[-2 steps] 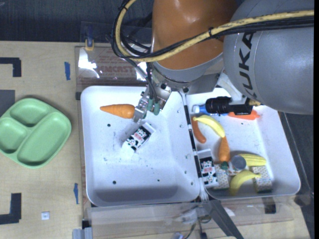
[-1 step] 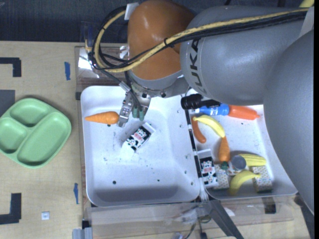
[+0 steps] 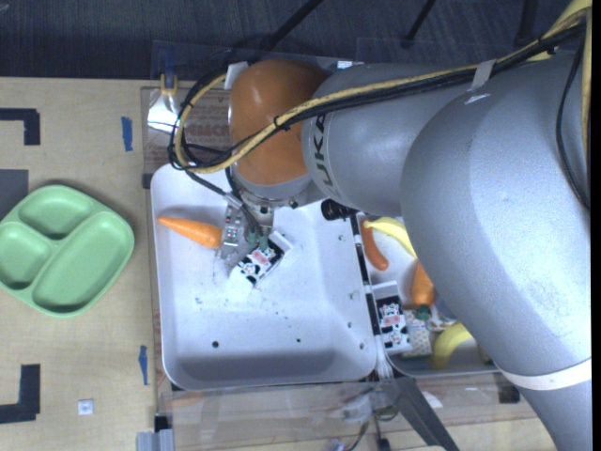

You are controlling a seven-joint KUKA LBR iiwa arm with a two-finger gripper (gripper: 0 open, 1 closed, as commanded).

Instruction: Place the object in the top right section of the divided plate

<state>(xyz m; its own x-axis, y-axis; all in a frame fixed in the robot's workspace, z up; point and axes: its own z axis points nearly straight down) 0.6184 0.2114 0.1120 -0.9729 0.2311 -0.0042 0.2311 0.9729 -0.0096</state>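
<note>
Now the gripper [image 3: 246,238] is hovering over the carrot [image 3: 191,231] near the left bin's [image 3: 282,346] upper-left corner; its grasp cannot be told; centring over the carrot would help.

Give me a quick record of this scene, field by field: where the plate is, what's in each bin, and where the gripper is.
plate: green divided plate on the bench, left of both bins, nothing in its sections
left bin: carrot near the upper left, small black-and-white box beside it
right bin: bananas, orange pieces, a printed card; partly hidden by the arm
gripper: down in the left bin, between carrot and box
arm: reaches in from the right, over the right bin
task status: not yet done
</note>
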